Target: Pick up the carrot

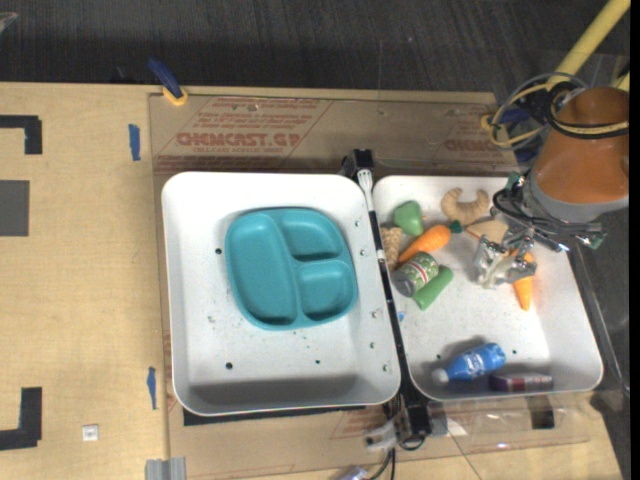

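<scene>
We see the gripper low in the right bin, but we cannot tell how its fingers stand. A carrot lies just beside it, touching or nearly so; another carrot rests near the can. The left bin holds a teal tray

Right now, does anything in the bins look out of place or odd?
Nothing spilled or damaged. The right bin is crowded: a bottle lies on its side, and two carrots sit there, one by the green can, one beside the tool.
</scene>
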Motion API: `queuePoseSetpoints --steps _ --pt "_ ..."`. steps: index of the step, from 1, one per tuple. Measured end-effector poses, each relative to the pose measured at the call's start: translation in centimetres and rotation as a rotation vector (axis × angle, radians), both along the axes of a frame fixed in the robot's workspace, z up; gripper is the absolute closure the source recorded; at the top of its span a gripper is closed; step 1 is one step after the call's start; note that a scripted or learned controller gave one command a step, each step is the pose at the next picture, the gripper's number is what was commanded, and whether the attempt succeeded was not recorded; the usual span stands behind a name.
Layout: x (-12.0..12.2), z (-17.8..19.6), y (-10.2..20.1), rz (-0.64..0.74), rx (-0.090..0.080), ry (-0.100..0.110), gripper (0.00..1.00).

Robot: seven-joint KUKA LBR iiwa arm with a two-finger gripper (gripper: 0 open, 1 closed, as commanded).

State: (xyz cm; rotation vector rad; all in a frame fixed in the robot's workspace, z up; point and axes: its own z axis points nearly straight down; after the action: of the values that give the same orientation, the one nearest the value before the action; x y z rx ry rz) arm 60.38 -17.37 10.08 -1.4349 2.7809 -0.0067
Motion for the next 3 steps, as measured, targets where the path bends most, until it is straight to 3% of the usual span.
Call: queuePoseSetpoints --steps 1,2,3 --pt "-0.1 -0.2 0.1 0.000 0.002 0.004 0.00" --pt "-2.1 -1.1 -3.5 0.150 0.018 0.001 0.00" --pt "-1.9 0.2 -3.9 0.149 0.007 -0.008 1.00"
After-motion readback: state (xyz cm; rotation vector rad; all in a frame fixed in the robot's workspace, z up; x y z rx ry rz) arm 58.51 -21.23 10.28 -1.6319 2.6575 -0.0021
